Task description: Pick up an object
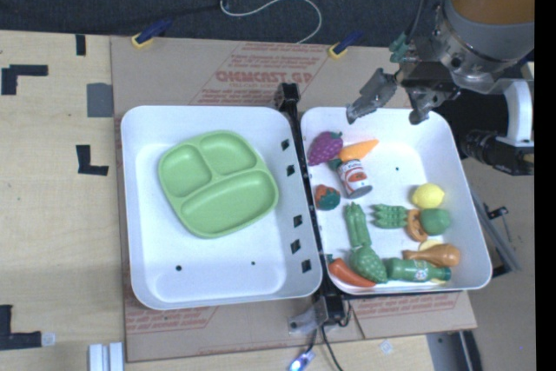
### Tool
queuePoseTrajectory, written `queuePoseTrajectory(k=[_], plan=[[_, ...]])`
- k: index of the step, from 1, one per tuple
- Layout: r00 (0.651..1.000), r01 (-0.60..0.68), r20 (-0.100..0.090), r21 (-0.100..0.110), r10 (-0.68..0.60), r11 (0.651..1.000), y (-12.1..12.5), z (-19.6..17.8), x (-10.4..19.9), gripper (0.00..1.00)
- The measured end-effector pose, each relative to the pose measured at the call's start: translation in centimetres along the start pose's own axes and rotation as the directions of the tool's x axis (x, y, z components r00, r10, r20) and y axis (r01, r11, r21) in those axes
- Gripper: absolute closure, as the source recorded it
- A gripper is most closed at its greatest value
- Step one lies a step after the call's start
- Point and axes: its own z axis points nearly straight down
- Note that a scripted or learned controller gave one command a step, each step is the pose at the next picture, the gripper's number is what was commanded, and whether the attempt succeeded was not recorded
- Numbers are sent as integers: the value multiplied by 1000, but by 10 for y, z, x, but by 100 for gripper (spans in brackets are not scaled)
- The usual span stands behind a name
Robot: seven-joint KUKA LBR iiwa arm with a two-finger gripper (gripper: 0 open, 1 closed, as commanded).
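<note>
The gripper [393, 104] hangs at the upper right of the frame, above the far rim of the right bin [465, 178], its two fingers spread wide apart with nothing between them. Any pickable object lies below and toward the frame's bottom: the toys crowd the right bin's left and lower parts, while the left bin [143, 265] carries only a green divided plate [218, 182].

The main risk, as I judge it, is crowding. The purple grape bunch [325, 147], the orange carrot [359, 149] and the small can with a red label [354, 177] sit touching or just beside one another near the divider, so a descending finger could land on a neighbour and push the target away, or close on two things at once. Along the bottom edge a second carrot [347, 273], a green vegetable [367, 261], a green bottle [419, 271] and a brown drumstick-like piece [437, 255] are packed against the wall, leaving little room for a finger on that side. The yellow lemon [427, 195] and the round green fruit [435, 221] are smooth and rounded and may squirt out of a pinch. The green corn-like piece [356, 224] lies freer.

Red print on the cardboard under the bins, upper centre, is too blurred to read with confidence; the can's label is illegible.
</note>
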Motion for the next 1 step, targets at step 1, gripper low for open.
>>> queuePoseTrajectory(k=[1], plan=[[1000,1,1,10,-1,1000,-33,3,76,0]])
